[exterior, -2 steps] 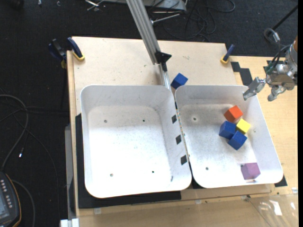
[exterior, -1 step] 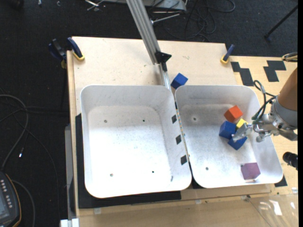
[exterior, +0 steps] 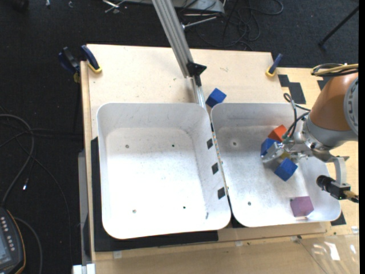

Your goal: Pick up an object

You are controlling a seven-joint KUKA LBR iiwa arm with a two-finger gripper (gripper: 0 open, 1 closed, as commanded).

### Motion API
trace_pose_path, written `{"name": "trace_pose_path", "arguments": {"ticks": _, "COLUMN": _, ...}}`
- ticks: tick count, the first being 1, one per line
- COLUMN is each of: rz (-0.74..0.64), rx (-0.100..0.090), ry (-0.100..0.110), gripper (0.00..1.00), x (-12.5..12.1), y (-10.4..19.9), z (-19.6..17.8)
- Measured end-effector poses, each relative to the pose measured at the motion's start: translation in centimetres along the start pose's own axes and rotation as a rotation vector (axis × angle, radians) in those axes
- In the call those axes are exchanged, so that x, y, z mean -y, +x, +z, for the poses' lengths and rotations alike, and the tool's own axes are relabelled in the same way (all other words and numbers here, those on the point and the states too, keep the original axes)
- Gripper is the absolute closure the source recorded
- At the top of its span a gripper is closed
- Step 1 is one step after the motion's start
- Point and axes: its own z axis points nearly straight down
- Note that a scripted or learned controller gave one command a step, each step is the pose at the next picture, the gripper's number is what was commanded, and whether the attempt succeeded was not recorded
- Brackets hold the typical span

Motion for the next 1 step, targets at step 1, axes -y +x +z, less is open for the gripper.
{"name": "trace_pose_path", "arguments": {"ticks": 1, "rz": 0.000, "rx": -0.001, "ry": -0.004, "gripper": 0.00, "x": 2.46, "y": 3.60, "z": -8.99}}
